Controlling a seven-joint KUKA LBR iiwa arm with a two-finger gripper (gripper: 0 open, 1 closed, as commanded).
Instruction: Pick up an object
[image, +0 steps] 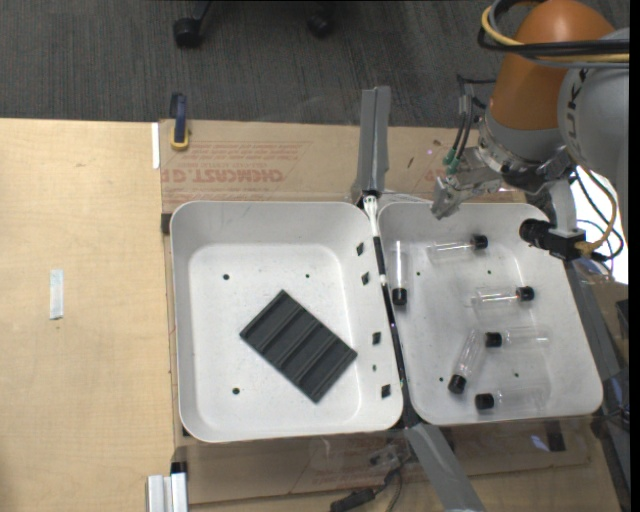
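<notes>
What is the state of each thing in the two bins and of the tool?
Dark grey ribbed rectangular slab: flat, diagonal, in the left white bin.
Clear plastic tubes with black caps: lying scattered in the right white bin.
Tool: above the right bin's far edge, holding nothing visible.

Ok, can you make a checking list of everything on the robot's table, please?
Surface: two white bins, left bin and right bin, on a cardboard-covered bench.
Job's things: dark ribbed block in left bin; several clear tubes with black caps in right bin.
Clutter: blue-handled clamp at the cardboard's far edge.
Grippers: gripper above right bin's far rim, holding nothing visible.
Cables: wires beside the arm.
Surroundings: grey carpet, chair wheels.
</notes>
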